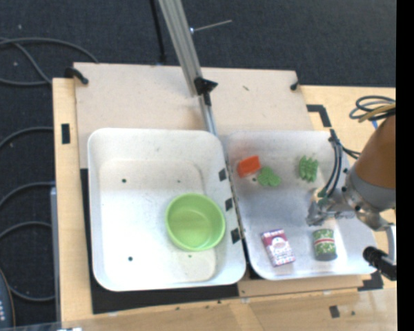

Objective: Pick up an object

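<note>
Over the right-hand shallow white bin (297, 143), the grey two-finger gripper (316, 216) hung just above a small green-labelled can (323, 244); whether it was released or clenched could not be told. Beside the can lay a red-and-white carton (278, 247). Farther back sat an orange block (248, 165) and two green toys (268, 178) (307, 167). A round lime-green plastic bowl (195, 222) rested in the left bin (124, 157).
</note>
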Motion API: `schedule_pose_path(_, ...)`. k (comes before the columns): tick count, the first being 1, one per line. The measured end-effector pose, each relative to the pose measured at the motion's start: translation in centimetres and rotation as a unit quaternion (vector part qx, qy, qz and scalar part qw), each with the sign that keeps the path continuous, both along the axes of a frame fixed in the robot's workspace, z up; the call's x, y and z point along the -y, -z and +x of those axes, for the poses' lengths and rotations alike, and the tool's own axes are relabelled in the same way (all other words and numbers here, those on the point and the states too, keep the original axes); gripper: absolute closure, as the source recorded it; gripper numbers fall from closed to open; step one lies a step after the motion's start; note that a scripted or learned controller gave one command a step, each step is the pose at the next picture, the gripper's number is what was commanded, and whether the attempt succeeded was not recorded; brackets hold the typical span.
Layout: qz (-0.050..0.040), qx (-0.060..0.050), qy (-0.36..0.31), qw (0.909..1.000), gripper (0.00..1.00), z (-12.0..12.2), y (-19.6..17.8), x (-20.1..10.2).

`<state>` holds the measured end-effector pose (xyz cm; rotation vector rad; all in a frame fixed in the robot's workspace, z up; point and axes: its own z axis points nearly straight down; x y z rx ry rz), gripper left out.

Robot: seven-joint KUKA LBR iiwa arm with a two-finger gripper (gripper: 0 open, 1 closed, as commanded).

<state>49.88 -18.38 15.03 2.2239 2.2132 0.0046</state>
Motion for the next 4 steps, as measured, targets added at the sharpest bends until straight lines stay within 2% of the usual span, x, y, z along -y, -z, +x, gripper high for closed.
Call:
schedule_pose_path(2, -0.0012, 0.001, -0.004, 1.0, 1.0, 1.4, -11.7, 0.4)
schedule_pose_path(3, 0.0, -0.001, -0.005, 1.0, 1.0, 1.5, -13.1, 0.4)
schedule_pose_path(4, 0.0008, -0.001, -0.006, 1.0, 1.0, 1.1, -13.3, -4.3)
